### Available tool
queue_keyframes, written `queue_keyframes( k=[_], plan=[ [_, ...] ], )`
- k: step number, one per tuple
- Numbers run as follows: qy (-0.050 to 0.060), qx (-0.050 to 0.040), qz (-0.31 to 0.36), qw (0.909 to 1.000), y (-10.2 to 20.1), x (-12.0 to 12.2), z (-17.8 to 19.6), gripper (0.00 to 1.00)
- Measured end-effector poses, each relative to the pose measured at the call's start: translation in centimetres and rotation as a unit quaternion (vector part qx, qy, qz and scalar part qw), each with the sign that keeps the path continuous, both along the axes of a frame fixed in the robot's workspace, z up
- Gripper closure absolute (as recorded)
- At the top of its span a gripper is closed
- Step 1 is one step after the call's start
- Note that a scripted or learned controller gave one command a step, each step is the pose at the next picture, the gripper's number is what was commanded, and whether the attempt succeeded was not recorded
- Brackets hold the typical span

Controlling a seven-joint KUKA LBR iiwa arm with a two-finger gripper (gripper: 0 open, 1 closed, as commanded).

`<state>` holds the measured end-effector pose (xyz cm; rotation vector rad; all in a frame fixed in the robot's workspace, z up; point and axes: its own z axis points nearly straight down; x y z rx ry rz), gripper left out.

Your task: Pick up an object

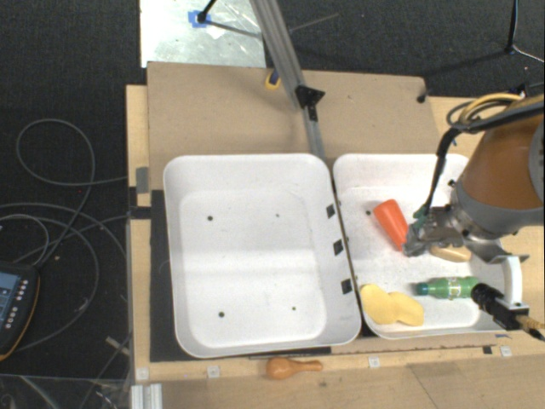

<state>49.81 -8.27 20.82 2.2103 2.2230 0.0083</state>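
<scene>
Reaching in low from the right, fingers down in the right bin beside the orange block; open or clenched, can't tell. Crowded near that bin's front rim: green bottle, yellow lump.

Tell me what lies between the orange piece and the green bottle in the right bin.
In the camera view, the gripper and a tan object beside it lie between the orange piece and the green bottle.
</scene>
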Motion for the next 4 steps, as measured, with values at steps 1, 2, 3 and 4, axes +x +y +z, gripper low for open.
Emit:
queue_keyframes(
  k=[1,2,3,4],
  plan=[
    [0.001,0.0000,0.000,1.0000,0.0,0.2,3.6,1.00],
    [0.002,0.0005,0.002,1.0000,5.2,3.6,4.0,1.00],
    [0.002,0.0012,0.002,1.0000,9.8,7.3,3.8,1.00],
    [0.002,0.0008,0.002,1.0000,13.9,10.3,4.2,1.00]
  ],
)
